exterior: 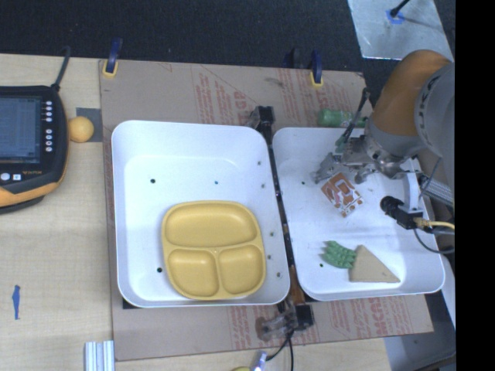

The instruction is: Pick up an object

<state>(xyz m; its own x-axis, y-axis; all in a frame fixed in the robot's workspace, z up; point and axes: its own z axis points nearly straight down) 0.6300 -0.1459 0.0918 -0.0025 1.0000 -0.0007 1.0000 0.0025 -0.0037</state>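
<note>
Near right white bin's (309, 284) far edge: gripper (346, 168) low over red-and-white patterned packet (342, 194) | finger state: cannot tell | packet apparently on floor; lift not yet done.

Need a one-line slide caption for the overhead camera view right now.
Grey KUKA arm's gripper poised over a red-and-white patterned packet in the right white bin; yellow three-compartment tray in the left.

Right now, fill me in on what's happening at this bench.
The grey arm reaches in from the right, its end effector low over the right bin, just above a red-and-white patterned item. A green toy and a tan wedge lie near that bin's front. The left bin holds a yellow divided tray. Nothing looks lifted yet.
</note>
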